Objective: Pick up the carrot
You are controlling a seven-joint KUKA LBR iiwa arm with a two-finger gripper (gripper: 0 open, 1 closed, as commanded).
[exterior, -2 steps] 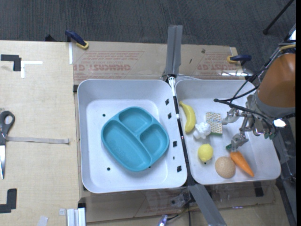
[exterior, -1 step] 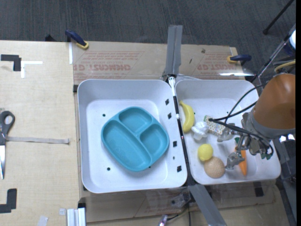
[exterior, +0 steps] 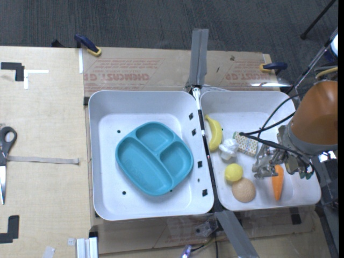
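The orange carrot point(exterior: 277, 186) lies in the right bin point(exterior: 258, 105) near its front right corner, pointing toward the front edge. My gripper point(exterior: 265, 166) hangs low over the bin just left of the carrot's upper end, close to it or touching it. The grey arm with its orange band point(exterior: 318, 114) reaches in from the right and covers the bin's right side.
In the right bin lie a banana point(exterior: 214, 133), a lemon point(exterior: 233, 172), a tan round thing point(exterior: 243, 190), a small white object point(exterior: 228, 149) and a speckled block point(exterior: 246, 143). A blue divided plate point(exterior: 155, 158) sits in the left bin point(exterior: 102, 160). Scissors point(exterior: 5, 155) lie on the bench at far left.
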